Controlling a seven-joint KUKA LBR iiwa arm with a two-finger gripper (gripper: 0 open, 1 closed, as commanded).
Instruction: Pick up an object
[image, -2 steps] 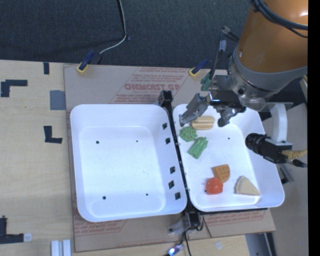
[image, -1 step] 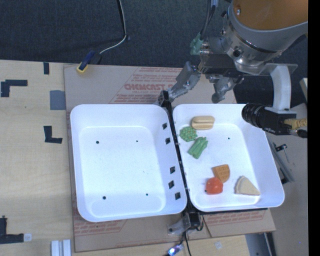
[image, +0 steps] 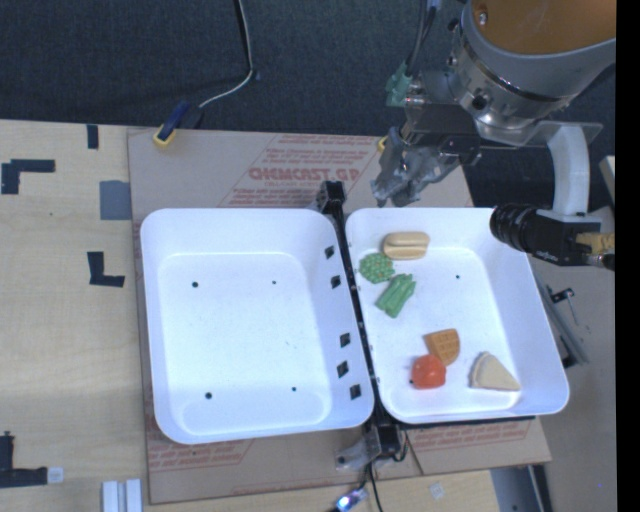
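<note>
Grey arm's gripper (image: 400, 188) above far rim of right shallow white plastic bin (image: 520, 300) – cannot tell its state, nothing visibly held. In that bin: tan bread roll (image: 405, 245) near far rim, round green leafy piece (image: 376, 267) just below it, green bean bundle (image: 396, 294) beside; orange wedge (image: 443, 345), red tomato (image: 428, 372), pale cheese wedge (image: 493, 373) near front rim

Arm (image: 530, 50) cut off by top edge; jaws' spacing unclear against dark background; small bin-floor dots unidentifiable.
</note>
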